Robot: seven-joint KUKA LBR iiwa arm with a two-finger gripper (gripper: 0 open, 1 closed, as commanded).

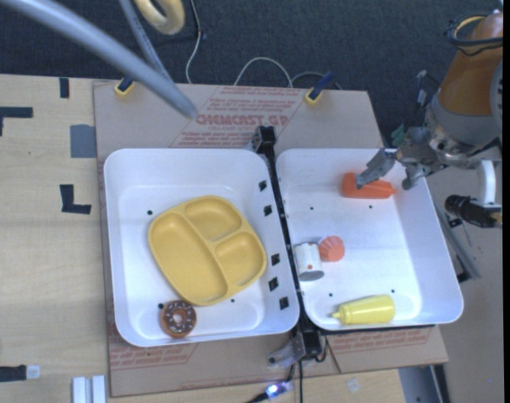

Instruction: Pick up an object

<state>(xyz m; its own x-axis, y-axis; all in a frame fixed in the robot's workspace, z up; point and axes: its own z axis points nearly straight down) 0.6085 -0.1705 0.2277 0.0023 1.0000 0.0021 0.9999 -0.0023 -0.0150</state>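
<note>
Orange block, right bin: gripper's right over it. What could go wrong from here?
1. The gripper sits over the right end of the orange block, so an off-centre grasp may pivot or slip it.
2. The block lies near the right bin's far wall; a push could slide it there.

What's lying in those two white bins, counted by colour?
Yellow: 2, tray, bottle
Orange: 2, block, shell
Brown: 1, donut
White: 1, cup
Total: 6
</note>
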